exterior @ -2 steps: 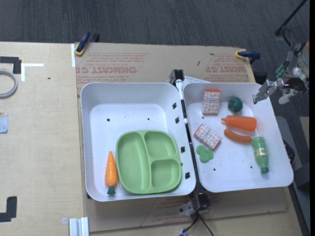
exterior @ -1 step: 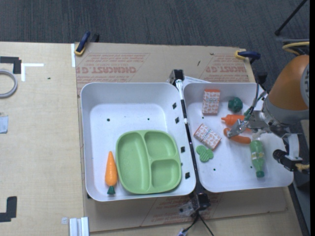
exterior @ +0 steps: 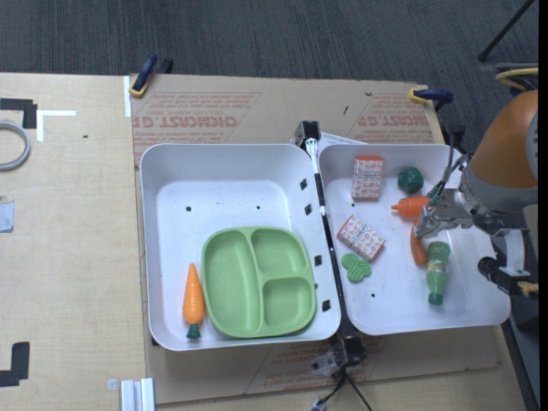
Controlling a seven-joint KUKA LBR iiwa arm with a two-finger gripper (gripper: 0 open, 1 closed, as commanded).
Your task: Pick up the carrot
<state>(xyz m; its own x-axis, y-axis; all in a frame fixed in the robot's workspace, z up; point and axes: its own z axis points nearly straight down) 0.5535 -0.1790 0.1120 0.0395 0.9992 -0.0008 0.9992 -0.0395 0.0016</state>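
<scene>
The carrot (exterior: 193,294) is orange with a small green top. It lies lengthwise in the left bin (exterior: 163,229), against the left side of a green divided plate (exterior: 257,281). My gripper (exterior: 427,223) is far from it, low over the right bin (exterior: 402,311). It hangs just above an orange toy (exterior: 408,207) and a red-orange piece (exterior: 417,250). The arm's orange band (exterior: 514,144) shows at the right edge.
The right bin also holds two pink-patterned boxes (exterior: 367,178) (exterior: 360,237), a green leafy piece (exterior: 356,268), a dark green ball (exterior: 410,179) and a green bottle (exterior: 437,271). A clamp (exterior: 308,133) sits where the bins meet.
</scene>
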